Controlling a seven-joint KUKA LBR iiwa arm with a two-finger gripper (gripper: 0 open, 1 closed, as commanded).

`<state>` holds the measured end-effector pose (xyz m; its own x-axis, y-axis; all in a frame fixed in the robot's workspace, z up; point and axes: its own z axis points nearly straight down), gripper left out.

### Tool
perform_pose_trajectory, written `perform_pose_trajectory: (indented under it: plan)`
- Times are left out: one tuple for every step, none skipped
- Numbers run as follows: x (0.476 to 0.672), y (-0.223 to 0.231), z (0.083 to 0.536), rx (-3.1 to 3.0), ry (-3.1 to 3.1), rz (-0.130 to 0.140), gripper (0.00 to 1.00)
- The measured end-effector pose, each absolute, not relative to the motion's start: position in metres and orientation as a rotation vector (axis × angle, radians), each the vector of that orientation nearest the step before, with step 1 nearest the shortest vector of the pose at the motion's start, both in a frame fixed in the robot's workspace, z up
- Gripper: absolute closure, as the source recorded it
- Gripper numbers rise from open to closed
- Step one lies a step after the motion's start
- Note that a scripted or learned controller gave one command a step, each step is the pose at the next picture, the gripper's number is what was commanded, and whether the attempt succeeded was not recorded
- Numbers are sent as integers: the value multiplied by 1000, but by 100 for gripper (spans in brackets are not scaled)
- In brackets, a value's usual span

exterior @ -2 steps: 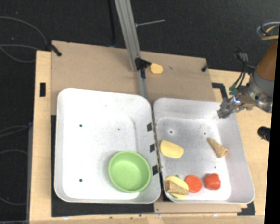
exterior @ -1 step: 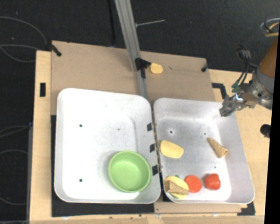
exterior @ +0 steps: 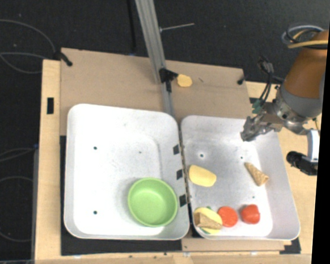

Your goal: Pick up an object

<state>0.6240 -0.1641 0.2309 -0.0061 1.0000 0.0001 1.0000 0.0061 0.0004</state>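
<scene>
No writing or label can be read on anything. The arm [exterior: 304, 65] leans in over the bench's [exterior: 118, 79] right edge, its hand [exterior: 251, 131] pointing down over the far right part of the right bin [exterior: 227, 136]. Whether the hand is open or closed cannot be told; nothing is seen in it. In that bin lie one yellow piece [exterior: 202, 176], one tan cone [exterior: 256, 174], two red pieces [exterior: 250, 214], and one yellow-and-tan piece [exterior: 208, 219]. One green bowl [exterior: 152, 201] sits by the left bin's [exterior: 107, 141] near edge.
</scene>
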Motion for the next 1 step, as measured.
perform_pose_trajectory:
  plan:
    - [619, -109, 223, 2215, 2229, 0, 100]
